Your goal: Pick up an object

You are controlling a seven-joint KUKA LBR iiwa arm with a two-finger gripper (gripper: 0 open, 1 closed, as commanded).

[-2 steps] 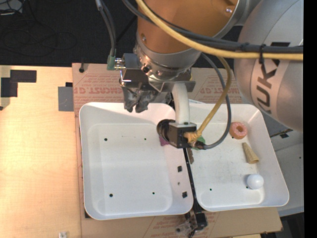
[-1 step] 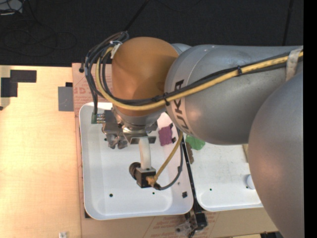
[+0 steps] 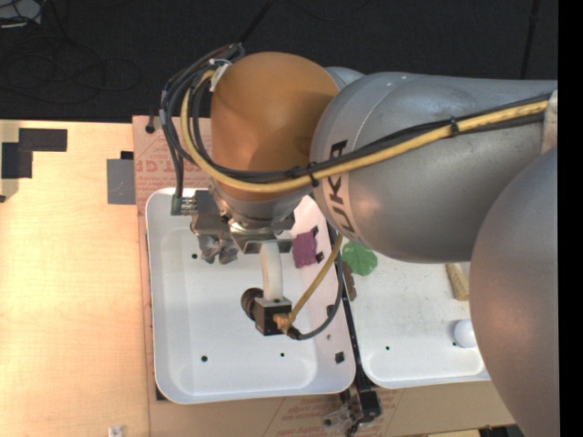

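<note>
Farthest left of the gripper [image 3: 217, 247], the left bin [image 3: 182, 353] - white, shallow, bare floor except for a few dark specks. Gripper itself low over that bin's upper half, hanging straight down from the wrist; set there, by the look of it, to come down on something on the bin floor. Cannot tell whether spread or pressed together - too shadowed under the wrist. Nothing seen held.

Just right of the gripper, a purple piece [image 3: 305, 248], seemingly on the left bin's floor near its right wall. Likeliest thing to be picked, being nearest - though beside the gripper, not under it, so probably calls for a shift to the right first.

Further right of the gripper, across the wall between the two bins, a green lump [image 3: 361, 260] at the right bin's [image 3: 410, 344] left edge, partly hidden by the arm above it. Soft-looking; likely to squash a little under a pinch.

Well to the right of the gripper, a tan stick [image 3: 458, 282] and, below that, a white ball [image 3: 465, 333], both in the right bin, half under the arm. Ball pale against a pale floor and apt to roll.
</note>
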